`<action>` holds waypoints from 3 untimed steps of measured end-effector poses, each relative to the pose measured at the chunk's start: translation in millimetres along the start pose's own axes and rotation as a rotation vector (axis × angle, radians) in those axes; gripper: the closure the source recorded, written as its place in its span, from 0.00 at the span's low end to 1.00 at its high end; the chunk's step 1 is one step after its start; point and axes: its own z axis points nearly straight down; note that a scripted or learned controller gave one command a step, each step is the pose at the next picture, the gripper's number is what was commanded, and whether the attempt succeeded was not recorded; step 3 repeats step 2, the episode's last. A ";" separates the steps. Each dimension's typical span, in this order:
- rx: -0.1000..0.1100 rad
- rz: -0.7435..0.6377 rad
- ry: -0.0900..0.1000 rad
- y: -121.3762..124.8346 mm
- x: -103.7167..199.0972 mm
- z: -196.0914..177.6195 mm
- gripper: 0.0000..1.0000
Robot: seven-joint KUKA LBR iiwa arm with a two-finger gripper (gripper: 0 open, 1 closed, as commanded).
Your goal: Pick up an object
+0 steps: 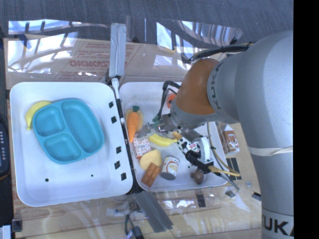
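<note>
My gripper (157,127) hangs low in the right bin (144,89), mostly hidden under the grey wrist and orange band. It sits just above a small yellow banana (160,140) and right of an orange carrot (132,124). I see nothing clearly held in it. Below lie a red-and-white packet (141,147), a pale yellow round piece (151,159), a brown block (151,174), a small can (170,167) and a dark brown lump (198,176).
The left bin (60,190) holds a blue divided plate (69,129) with a yellow curved piece (33,111) poking out at its left. An orange item (171,99) peeks out behind the wrist. The divider wall (120,133) separates the bins.
</note>
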 end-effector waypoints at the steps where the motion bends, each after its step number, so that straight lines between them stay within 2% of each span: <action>1: -0.003 -0.005 0.000 2.8 0.1 -9.7 1.00; 2: 0.005 0.068 0.001 45.2 71.8 -97.0 1.00; 3: 0.005 0.068 0.001 45.2 71.8 -97.0 1.00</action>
